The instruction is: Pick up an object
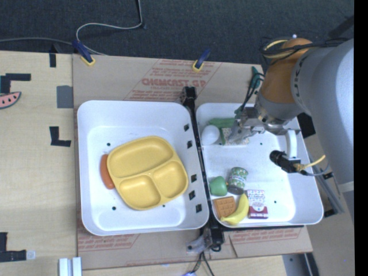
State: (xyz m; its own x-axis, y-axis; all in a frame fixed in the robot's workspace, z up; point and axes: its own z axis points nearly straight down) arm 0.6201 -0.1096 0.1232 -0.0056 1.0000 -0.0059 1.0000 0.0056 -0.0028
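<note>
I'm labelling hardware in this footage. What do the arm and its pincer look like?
The arm is bulky, rounded and pale grey, with an orange band above the wrist. Thin cables loop over that band. The pincer is a small metallic assembly of grey and silver parts; finer detail is too blurred to tell.

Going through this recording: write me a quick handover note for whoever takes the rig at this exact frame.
Gripper: low in the right bin's far-left corner, beside a white object and a green item; finger state unclear, nothing visibly held.
Right bin near edge: green cup, small jar, banana, cracker, red-white packet.
Left bin: yellow divided plate over an orange item.
Done: nothing lifted. Left: grasp and raise one object.
</note>
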